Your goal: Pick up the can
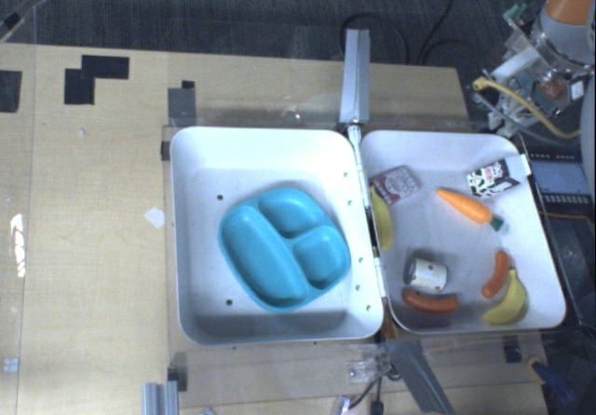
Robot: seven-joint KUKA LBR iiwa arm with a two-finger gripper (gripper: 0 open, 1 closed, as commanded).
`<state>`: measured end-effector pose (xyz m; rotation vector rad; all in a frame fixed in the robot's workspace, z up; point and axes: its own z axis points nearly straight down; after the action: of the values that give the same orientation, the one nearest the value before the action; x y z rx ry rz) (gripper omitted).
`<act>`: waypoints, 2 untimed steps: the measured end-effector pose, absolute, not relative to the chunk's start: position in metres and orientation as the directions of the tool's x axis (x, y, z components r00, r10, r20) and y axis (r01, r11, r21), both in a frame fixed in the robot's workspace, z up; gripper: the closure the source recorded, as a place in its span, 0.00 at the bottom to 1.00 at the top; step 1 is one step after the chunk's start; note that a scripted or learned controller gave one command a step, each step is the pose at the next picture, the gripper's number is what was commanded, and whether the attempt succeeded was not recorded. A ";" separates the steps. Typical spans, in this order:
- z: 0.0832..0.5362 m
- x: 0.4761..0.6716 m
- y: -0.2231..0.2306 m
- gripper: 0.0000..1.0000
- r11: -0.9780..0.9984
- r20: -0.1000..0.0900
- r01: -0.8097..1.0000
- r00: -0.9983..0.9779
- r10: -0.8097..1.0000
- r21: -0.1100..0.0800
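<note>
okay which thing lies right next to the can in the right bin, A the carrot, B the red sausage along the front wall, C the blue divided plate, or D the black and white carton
B: the can lies on its side with the red sausage directly in front of it, while the carrot and the black and white carton sit farther back.

- The wooden bench (93,246) carries two shallow white bins side by side.
- The left bin (196,218) and right bin (549,292) touch along a shared edge.
</note>
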<state>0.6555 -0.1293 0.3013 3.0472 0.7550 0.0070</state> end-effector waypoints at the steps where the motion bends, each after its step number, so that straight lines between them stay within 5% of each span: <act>1: 0.301 0.655 -0.129 0.00 -0.884 0.004 0.467 0.884 0.467 0.003; 2: 0.089 0.626 -0.113 0.00 -0.863 0.004 0.505 0.863 0.505 0.001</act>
<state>0.6256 -0.1132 0.0894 3.0321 0.8211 0.0065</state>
